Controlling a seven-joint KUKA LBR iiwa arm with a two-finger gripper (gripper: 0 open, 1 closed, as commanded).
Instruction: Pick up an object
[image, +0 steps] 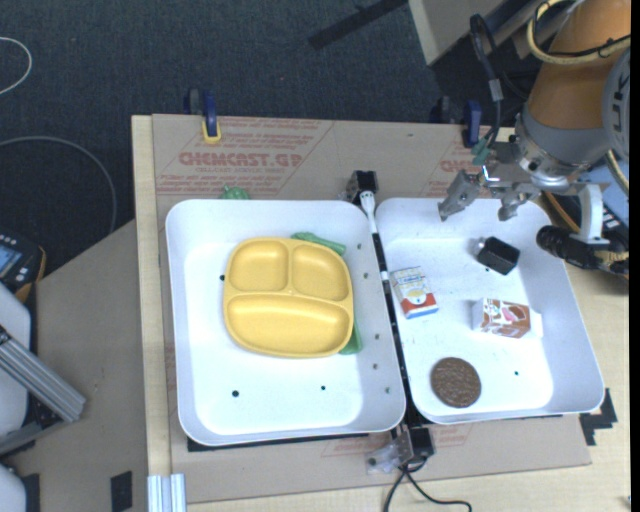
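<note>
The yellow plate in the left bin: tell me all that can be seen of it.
The yellow plate is a rounded-square divided plate, plastic by its look, with three compartments: two small ones at the far side, one long one nearer the camera. It lies flat and right way up in the left bin, toward its far half. Nothing lies in its compartments. Something green pokes out from under its far and right edges.

Two shallow white plastic bins sit side by side, touching along their inner rims: the left bin (195, 330) and the right bin (575, 345). Both rest on a brown cardboard sheet with red print (250, 155) covering the bench (100, 300). A blue clamp (209, 112) grips the sheet's far edge. Dark blue carpet (150, 50) lies beyond, with a thin white cable (90, 150) looping across it
</note>
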